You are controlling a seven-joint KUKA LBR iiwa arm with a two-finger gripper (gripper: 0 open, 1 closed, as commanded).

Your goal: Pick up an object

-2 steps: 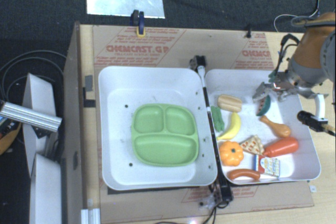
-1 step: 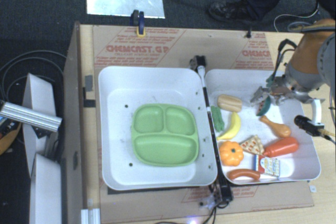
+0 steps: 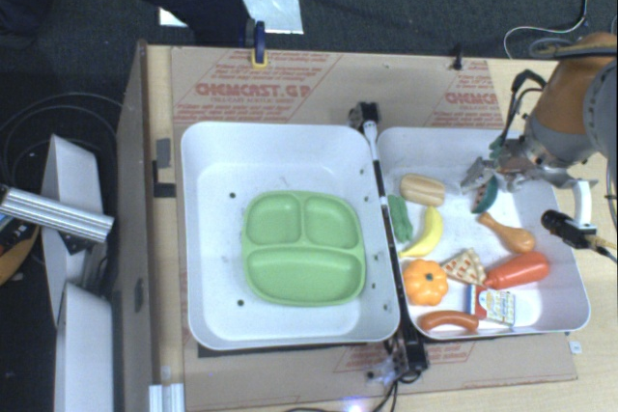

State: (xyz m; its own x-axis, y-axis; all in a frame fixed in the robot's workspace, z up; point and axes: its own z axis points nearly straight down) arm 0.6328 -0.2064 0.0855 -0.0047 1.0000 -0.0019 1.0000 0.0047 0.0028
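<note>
Right then, gripper [image 3: 486, 177] hung low at far edge of right bin [image 3: 579, 309], claw pinching small teal toy [image 3: 486, 194], lifted a bit. Other toy food stayed bunched by middle wall. Green plate [image 3: 304, 248] sat alone in left bin [image 3: 208, 207].

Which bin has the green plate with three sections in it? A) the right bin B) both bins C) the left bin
C: the green plate lies alone in the left bin, while the right bin holds the toy foods, such as the banana and the little pumpkin.
</note>
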